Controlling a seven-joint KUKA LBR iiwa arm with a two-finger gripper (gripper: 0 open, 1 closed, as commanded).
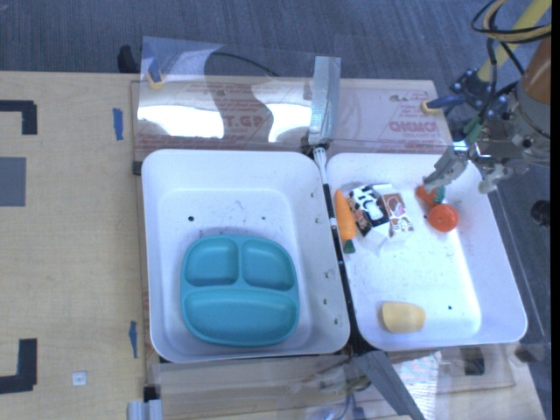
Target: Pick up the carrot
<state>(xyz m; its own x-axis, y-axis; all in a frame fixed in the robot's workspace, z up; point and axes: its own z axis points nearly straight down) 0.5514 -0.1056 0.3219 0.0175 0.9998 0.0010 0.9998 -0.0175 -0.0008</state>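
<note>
Camera view from above shows the carrot [345, 216] lying in the right bin [490, 261], close along its left wall, with the orange body pointing up in the picture and a small green end at the bottom. Just beside the carrot, to its right, there is a small carton with a black and white cow pattern [372, 208], and touching this carton there is a small white and red box [399, 216]. More to the right lies a red-orange round thing that looks like a tomato [443, 218], near the upper right part of the same bin. At the bottom of this bin, well apart from the carrot, a pale yellow rounded object [402, 316] rests alone. The gripper [435, 180] is over the upper right part of the bin, just above the tomato and well apart from the carrot; if its jaws are apart or together I cannot tell, because they are too small and dark against the arm. The arm comes from the right edge with cables around it. The left bin [166, 234] holds a teal divided plate [238, 290] with three compartments, in its lower half. Both bins stand on a light wooden bench [61, 234].
</note>
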